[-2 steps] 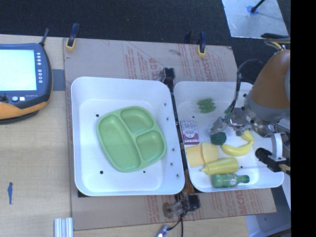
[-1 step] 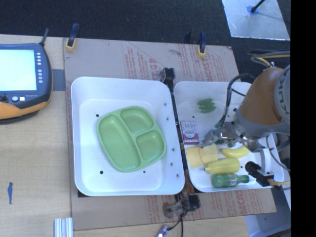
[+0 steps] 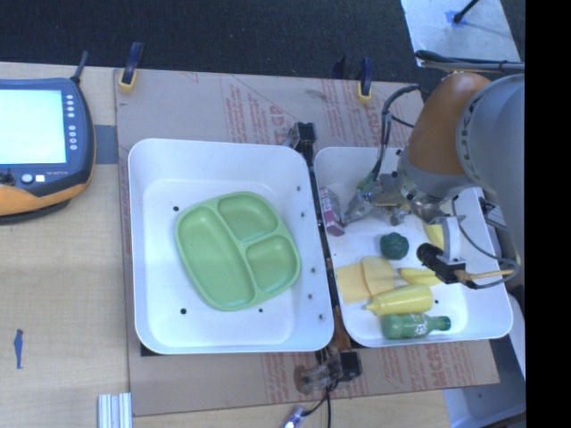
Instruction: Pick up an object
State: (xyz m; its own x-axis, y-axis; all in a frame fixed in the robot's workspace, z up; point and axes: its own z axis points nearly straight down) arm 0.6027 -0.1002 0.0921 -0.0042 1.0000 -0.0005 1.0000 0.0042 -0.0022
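Note:
My gripper (image 3: 382,201) hangs over the back half of the right bin (image 3: 477,328), open, with nothing between its fingers. Just in front of it lies a dark green round object (image 3: 393,244). To its left, a maroon tube (image 3: 332,212) rests against the bin's left wall. Nearer the front lie pale yellow slices (image 3: 364,280), a yellow bottle (image 3: 401,302) and a green bottle (image 3: 416,325). A small yellow piece (image 3: 434,234) sits partly hidden under the wrist.
The left bin (image 3: 152,310) holds a light green divided plate (image 3: 236,250). A teach pendant (image 3: 40,141) lies on the bench at the far left. The arm's grey body and orange band (image 3: 446,123) cover the right bin's back right corner.

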